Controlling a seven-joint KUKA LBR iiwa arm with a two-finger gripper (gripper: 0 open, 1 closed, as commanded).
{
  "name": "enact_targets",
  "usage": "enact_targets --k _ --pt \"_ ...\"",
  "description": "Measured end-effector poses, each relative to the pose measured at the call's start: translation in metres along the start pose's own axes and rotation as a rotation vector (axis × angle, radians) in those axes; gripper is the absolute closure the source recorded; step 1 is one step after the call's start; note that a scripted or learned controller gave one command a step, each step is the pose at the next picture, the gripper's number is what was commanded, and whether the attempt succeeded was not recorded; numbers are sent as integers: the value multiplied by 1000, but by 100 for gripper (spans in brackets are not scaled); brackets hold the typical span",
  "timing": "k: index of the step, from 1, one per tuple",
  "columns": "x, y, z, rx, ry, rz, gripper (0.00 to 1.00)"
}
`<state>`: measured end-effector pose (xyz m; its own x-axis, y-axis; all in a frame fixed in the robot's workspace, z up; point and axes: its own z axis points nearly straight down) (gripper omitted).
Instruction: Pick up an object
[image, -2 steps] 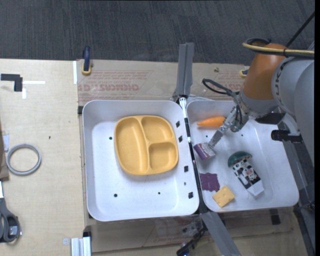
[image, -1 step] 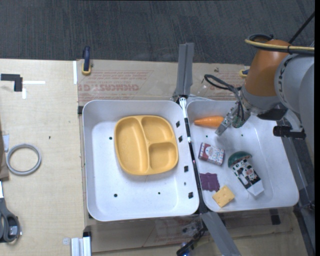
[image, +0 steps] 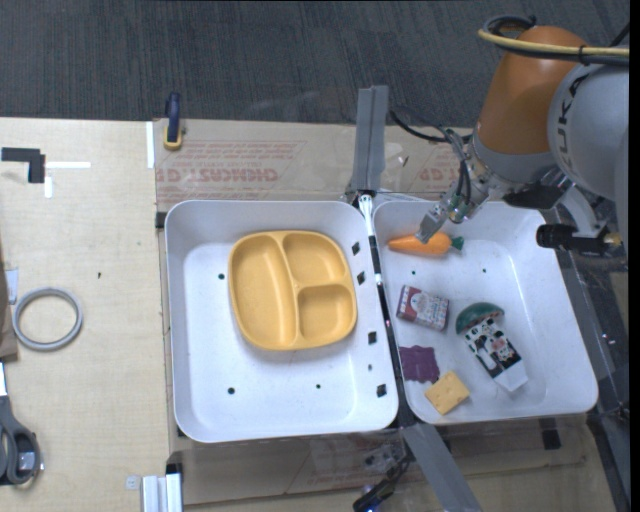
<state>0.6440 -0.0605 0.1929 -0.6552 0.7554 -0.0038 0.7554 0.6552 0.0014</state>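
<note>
Pincer (image: 436, 228), its opening hidden from this angle, hovers at the toy carrot's (image: 424, 245) top edge in the right bin (image: 560, 330); an off-centre close could roll the carrot away.

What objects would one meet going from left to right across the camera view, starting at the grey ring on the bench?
Grey ring → yellow divided plate in the left bin → purple piece → yellow sponge-like block → black-and-white tube.
</note>
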Motion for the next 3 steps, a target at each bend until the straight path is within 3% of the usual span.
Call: enact_targets --k 1,2,3 --pt "-5 -67 74 5 3 427 100" --pt "-43 -28 104 27 11 1097 100" --pt "-47 -36 105 40 6 1105 0"
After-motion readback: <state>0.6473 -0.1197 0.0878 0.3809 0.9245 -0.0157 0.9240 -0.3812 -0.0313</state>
